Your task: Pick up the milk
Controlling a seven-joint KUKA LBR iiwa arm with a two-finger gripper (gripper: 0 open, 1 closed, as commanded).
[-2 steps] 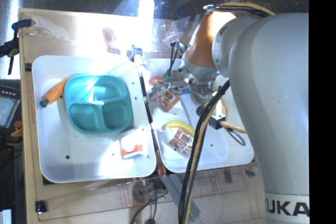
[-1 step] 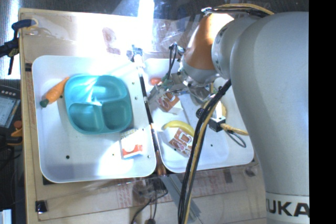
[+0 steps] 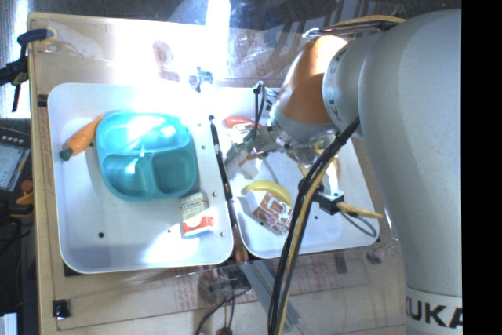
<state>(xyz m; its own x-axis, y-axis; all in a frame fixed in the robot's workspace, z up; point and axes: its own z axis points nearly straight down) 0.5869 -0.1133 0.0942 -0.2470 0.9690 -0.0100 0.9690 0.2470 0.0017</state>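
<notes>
Milk [image 3: 196,216]: small white and orange carton. Lies on its side just below the teal divided plastic plate [image 3: 147,153], off that plate's lower right corner, on the floor of the left shallow white bin [image 3: 56,200]. Touches nothing else and stays well apart from the hand.

Hand [image 3: 245,149] of the grey arm [image 3: 392,129]: hangs to the right of the teal plate, just past the rim shared by the bins, over the right shallow white bin [image 3: 357,241]. Open or closed: cannot tell, too dark and cluttered there. Shows nothing clearly held. Sits under the orange band [image 3: 310,86], right of the plate and higher in the view.

Orange carrot with a green tip [image 3: 81,137]: rests against the plate's upper left edge, tilted.

Yellow banana [image 3: 267,188]: lies right of the plate and lower, in the right bin, with a brown and white printed packet [image 3: 271,214] just beneath it, touching.

Small red object [image 3: 238,121]: lies right of the plate's top edge, too blurred to name.

Pale wooden desk [image 3: 118,35]: lies in strong glare above the plate.
</notes>
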